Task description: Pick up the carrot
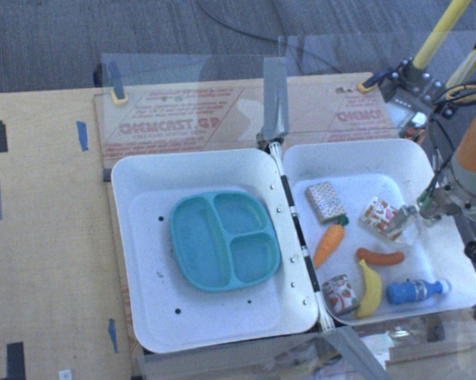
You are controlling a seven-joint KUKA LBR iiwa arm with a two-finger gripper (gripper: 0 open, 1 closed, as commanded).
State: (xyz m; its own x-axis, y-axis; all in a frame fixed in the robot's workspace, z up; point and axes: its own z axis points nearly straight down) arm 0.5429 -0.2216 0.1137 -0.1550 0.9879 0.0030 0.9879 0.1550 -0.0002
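Two white bins sit side by side on the bench, the left bin and the right bin. One teal divided plate lies in the left bin, with three compartments. Over in the right bin the tally runs to seven: one carrot, one banana, one sausage, one blue bottle, one small can, one patterned box and one red-and-white packet. That makes eight items across two bins.
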